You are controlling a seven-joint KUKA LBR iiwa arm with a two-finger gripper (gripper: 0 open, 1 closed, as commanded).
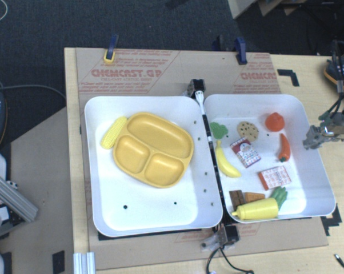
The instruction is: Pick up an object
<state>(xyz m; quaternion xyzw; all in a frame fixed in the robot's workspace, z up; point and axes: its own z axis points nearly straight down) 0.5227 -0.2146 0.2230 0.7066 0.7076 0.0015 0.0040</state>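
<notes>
gripper (319,135) is hovering just outside the right rim of the right bin (309,119), small and blurred; cannot tell its state. nothing is visibly held. inside that bin, a tomato (275,121) and red pepper (284,147) are lying nearest the gripper, a banana (226,163) by the far wall. arm is mostly cut off at frame edge.

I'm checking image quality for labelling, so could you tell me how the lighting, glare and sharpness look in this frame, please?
Camera view: light is even and soft, with faint shadows beside the yellow tray; the white bins look bright but keep their detail; small items such as the cookie look slightly soft; the gripper is blurry.
</notes>
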